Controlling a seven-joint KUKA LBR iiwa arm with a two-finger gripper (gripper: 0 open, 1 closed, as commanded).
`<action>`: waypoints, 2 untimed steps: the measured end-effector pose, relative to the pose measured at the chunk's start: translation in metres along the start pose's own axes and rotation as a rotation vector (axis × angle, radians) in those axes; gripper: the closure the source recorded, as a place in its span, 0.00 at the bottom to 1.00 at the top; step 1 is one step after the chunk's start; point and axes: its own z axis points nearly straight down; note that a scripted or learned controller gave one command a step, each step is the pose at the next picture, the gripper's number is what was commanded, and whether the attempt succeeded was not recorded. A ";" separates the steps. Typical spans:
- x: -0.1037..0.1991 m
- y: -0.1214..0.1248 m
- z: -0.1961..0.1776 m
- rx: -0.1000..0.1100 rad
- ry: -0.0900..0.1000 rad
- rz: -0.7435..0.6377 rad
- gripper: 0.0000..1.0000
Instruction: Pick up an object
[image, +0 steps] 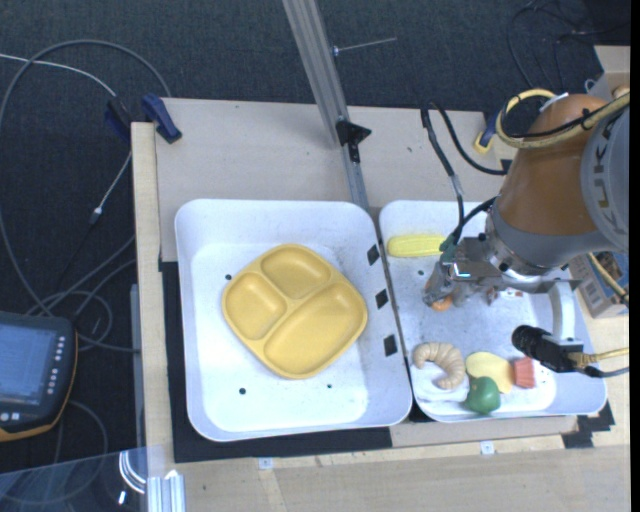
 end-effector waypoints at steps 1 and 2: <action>0.048 -0.002 -0.002 -0.001 0.000 -0.001 1.00; 0.097 -0.022 0.001 0.001 0.000 -0.001 1.00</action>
